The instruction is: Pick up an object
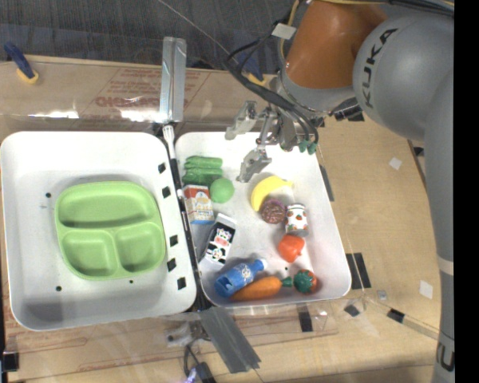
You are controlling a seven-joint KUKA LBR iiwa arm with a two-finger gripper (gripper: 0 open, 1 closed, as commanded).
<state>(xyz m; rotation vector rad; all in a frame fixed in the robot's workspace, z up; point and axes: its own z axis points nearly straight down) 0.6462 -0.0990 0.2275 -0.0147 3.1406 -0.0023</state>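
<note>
My gripper point(248, 144) hangs over the back of the right bin point(332, 238), open, with nothing between its fingers. Just below and right of it lies a yellow banana point(269, 189). A green ball point(221, 190) and a green ridged vegetable point(202, 166) lie to its lower left. Further forward in the bin are a dark red ball point(274, 211), a small can point(295, 218), a red tomato point(290, 247), a blue bottle point(239, 276), a carrot point(259, 288), a small carton point(198, 204) and a black-and-white carton point(219, 242).
The left bin point(16, 206) holds a green divided tray point(109, 230). A metal bar point(172, 78) stands at the back between the bins. The grey arm point(399, 62) with its orange band crosses in from the upper right, with cables above the bin's back edge.
</note>
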